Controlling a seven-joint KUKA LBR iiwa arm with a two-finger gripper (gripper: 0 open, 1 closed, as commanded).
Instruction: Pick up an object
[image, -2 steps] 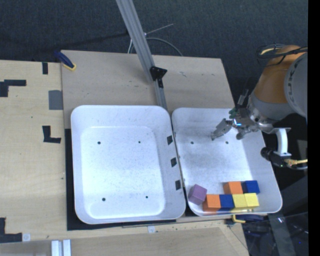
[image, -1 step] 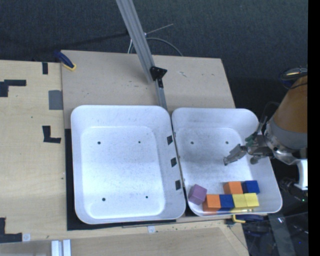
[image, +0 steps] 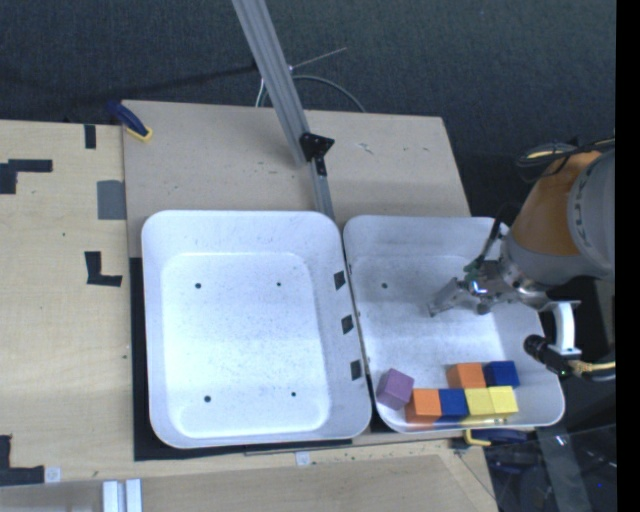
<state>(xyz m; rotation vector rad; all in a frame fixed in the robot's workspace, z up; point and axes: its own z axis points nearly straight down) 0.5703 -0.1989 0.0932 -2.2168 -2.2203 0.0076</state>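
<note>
Several small blocks lie along the near edge of the right bin (image: 420, 240): a purple block (image: 396, 386) at the left, then an orange block (image: 427, 402), a blue block (image: 453, 402) and two yellow blocks (image: 490, 401) in a row. Behind that row sit another orange block (image: 465, 376) and another blue block (image: 500, 374). My gripper (image: 440, 304) hangs over the middle of the right bin, pointing left, well behind the blocks and apart from them. I see nothing in it.
The left bin (image: 160, 300) sits beside the right one, their rims meeting at the centre. A grey metal bar (image: 285, 90) slants in from the top down to the bins' far junction. The grey and orange arm (image: 560, 225) covers the right bin's far right edge.
</note>
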